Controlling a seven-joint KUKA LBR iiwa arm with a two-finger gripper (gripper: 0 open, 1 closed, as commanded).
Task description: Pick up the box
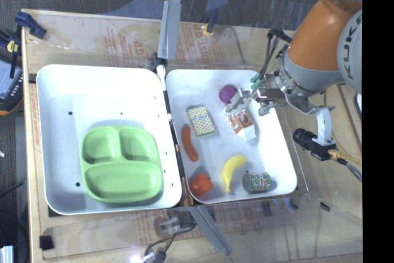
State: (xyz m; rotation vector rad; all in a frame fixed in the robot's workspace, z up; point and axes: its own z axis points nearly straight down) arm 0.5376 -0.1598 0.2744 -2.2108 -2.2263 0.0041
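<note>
In the camera view, two white bins are being borne side by side on the counter (92, 40). The left bin (55, 95) is being occupied by a green divided tray (122, 164) at its near side. In the right bin (277, 157), a patterned box (201, 120) is being seen lying flat left of centre, apart from the arm. A purple object (228, 93) is lying at the far side, with a small orange and white carton (242, 123) just nearer. A sausage (189, 143), a red object (201, 183), a banana (232, 171) and a small can (257, 182) are being kept along the near part. The claw (246, 100) is being held over the carton and purple object; whether it is released or clenched cannot be told.
</note>
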